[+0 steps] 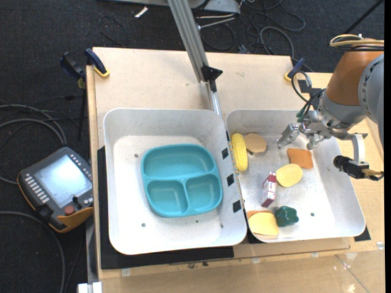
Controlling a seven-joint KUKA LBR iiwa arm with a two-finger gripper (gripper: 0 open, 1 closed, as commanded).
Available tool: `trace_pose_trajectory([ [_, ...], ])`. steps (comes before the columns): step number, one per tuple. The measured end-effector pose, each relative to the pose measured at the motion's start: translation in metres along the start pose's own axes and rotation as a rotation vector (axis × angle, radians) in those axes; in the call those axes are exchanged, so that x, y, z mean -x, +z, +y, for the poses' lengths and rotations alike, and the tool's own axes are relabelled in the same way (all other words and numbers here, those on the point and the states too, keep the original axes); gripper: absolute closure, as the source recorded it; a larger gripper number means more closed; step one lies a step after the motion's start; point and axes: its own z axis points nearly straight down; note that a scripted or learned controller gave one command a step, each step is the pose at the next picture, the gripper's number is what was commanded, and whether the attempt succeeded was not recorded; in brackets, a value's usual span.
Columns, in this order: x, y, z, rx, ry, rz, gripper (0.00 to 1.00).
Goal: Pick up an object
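Above the right bin (342,215), we find the gripper (299,137) with jaws apart and empty; the orange block (300,157) lies just below, nearest.

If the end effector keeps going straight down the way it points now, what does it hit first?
Most likely the orange wedge in the right bin, which lies just below the end effector. Depth is hard to judge from this slanted view, so it could land on bare bin floor beside it.
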Motion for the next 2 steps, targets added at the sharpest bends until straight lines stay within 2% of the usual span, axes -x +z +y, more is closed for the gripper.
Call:
trace_pose_trajectory([
  [1, -0.001, 0.021, 0.001, 0.009, -0.002, -0.003, 0.0],
  [2, -0.001, 0.009, 0.002, 0.012, -0.003, -0.004, 1.0],
])
